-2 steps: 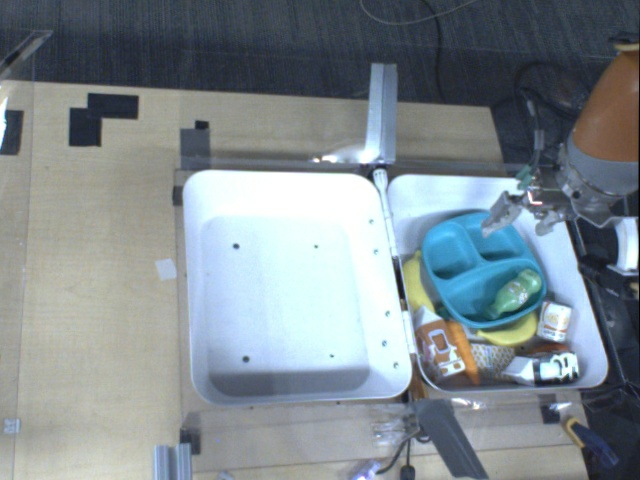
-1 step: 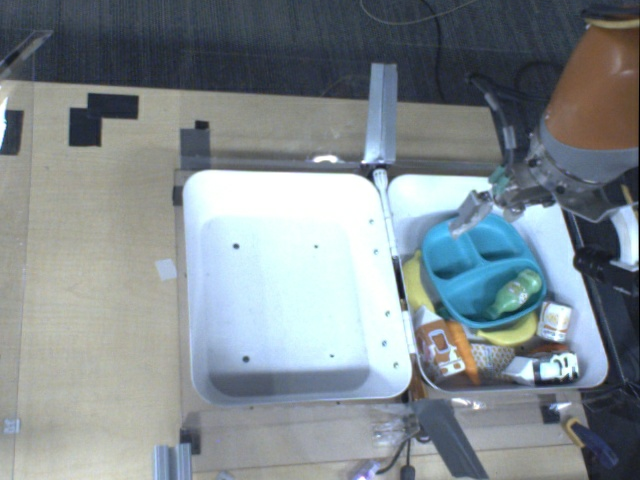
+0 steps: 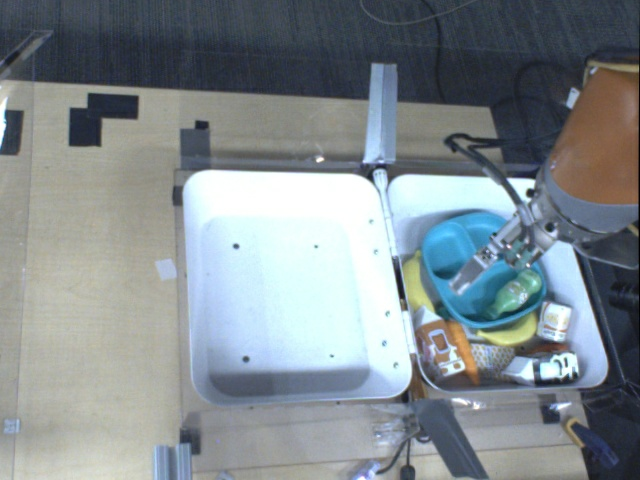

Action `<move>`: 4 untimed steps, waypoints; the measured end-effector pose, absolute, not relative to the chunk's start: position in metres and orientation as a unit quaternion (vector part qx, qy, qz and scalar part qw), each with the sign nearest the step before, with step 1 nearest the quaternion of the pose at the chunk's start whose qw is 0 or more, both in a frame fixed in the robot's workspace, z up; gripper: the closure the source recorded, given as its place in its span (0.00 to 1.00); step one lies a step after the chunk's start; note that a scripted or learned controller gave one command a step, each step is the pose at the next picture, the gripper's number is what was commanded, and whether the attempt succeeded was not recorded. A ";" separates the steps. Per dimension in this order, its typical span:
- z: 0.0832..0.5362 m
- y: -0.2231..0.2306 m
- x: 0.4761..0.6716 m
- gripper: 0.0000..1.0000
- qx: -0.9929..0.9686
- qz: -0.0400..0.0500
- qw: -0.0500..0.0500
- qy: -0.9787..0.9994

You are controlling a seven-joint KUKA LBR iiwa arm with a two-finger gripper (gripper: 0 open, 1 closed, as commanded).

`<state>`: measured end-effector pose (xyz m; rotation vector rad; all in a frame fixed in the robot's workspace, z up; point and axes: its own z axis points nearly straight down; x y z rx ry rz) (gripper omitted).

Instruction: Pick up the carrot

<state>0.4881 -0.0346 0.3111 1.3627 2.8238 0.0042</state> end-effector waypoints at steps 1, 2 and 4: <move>0.409 -0.002 0.563 0.00 0.401 0.002 0.004 0.916; 0.437 0.003 0.517 0.00 0.277 0.002 0.005 0.961; 0.437 0.077 0.567 0.00 0.107 0.002 0.006 0.994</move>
